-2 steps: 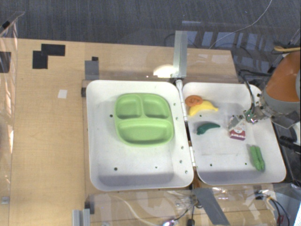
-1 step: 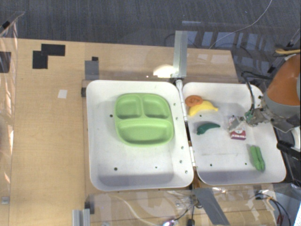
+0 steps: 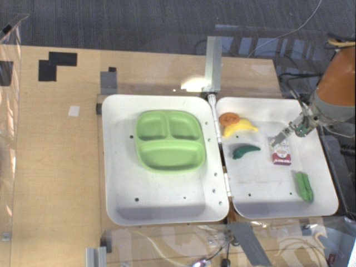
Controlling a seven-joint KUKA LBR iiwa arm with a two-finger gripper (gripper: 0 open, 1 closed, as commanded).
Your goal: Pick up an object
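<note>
Risk sits mainly with the small red-and-white packet point(image 3: 282, 154) in the right bin point(image 3: 328, 204), right of centre in the frame. The gripper point(image 3: 280, 139) hangs just above the packet's upper end, and I cannot tell how it stands at this slant, nor whether it touches the packet. The packet looks flat and thin, so a descent slightly off its edges would likely slide it along the bin floor or tip it instead of catching it. A banana point(image 3: 239, 128) and an orange piece point(image 3: 229, 118) lie to the upper left and a dark green pepper point(image 3: 245, 150) to the left, all well apart, so crowding seems unlikely. The packet's long axis runs nearly up and down the frame, white end upward, red end toward the lower edge. A light green pod point(image 3: 303, 186) lies lower right, and a green divided plate point(image 3: 169, 141) fills the left bin point(image 3: 117, 204).
</note>
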